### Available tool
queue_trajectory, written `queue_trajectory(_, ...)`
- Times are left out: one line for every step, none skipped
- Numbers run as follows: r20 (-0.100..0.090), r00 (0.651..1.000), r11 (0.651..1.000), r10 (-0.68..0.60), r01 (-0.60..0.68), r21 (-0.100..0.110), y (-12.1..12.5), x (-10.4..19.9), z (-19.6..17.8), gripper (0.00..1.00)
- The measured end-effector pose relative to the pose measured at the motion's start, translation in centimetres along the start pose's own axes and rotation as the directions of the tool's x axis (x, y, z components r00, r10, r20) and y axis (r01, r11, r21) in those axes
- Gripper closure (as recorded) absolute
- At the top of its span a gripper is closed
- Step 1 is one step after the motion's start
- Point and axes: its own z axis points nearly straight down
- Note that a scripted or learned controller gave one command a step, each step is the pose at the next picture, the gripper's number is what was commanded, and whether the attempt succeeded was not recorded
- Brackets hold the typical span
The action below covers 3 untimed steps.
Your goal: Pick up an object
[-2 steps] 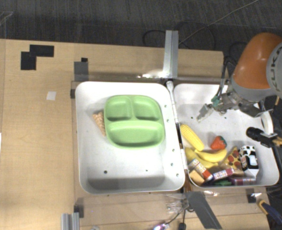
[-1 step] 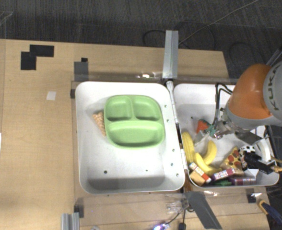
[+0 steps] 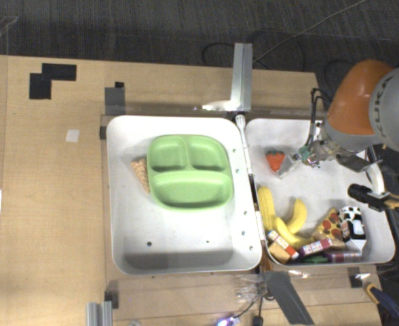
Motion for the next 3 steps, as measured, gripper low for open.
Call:
queue_trajectory(0.000, 0.995, 0.995, -0.098, 0.098, 0.001, 2.2, 2.4, 0.0, 0.00)
queue_trajectory(0.001, 0.983, 0.983, -0.184, 0.184, 0.001, -10.5, 5.2, -0.4, 0.00)
queue_trajectory(0.000, 0.988, 0.988, 0.152, -0.152, 0.001, -4.4, 2.0, -0.1, 0.00)
